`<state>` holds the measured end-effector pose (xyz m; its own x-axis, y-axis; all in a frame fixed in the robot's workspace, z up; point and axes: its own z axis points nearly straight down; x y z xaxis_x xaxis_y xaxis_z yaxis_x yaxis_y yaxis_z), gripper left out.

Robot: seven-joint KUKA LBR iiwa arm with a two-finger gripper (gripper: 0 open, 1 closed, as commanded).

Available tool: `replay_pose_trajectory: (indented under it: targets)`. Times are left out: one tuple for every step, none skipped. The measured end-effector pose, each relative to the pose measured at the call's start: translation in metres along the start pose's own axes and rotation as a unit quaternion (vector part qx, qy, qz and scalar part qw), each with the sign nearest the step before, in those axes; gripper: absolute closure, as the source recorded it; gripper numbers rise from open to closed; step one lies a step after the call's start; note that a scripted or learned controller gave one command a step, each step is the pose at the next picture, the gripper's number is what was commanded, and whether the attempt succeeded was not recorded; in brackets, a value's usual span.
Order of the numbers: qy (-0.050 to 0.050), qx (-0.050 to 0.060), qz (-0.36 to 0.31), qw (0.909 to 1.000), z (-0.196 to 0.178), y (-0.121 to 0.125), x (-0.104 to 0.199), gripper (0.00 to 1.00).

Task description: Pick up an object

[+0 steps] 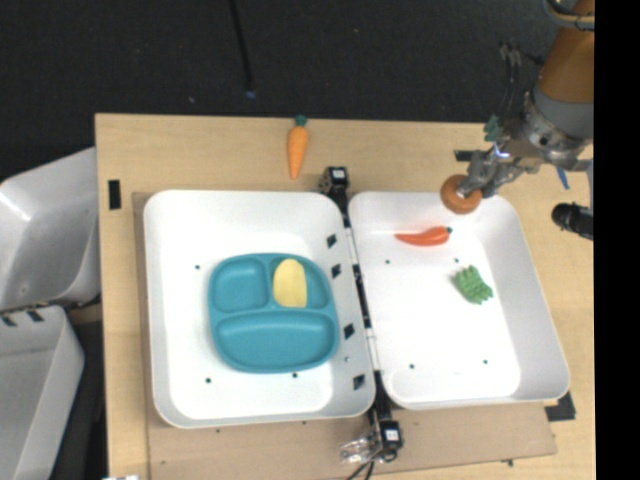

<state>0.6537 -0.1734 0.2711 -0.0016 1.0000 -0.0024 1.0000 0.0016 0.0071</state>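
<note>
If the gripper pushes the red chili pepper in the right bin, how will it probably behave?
The red chili pepper is thin and slightly curved, so it would probably pivot or slide on the smooth right bin rather than roll straight. It looks like a small toy, so likely light. Its tapered ends may slip out of a grasp.

Robot lab: bench (pixel 200 133) w/ two white bins (pixel 170 388), toy food.

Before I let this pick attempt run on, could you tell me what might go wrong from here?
1. The gripper hangs by the brown round object at the right bin's far rim; a drop there could land outside the bin.
2. A round item may roll out of a two-finger grasp.
3. The red pepper lies just below; a low sweep could knock it.
</note>
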Motion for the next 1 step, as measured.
replay_pose_trajectory:
  targets:
    - [0.001, 0.004, -0.001, 1.0, 0.0007, -0.0033, 0.0415, 1.0]
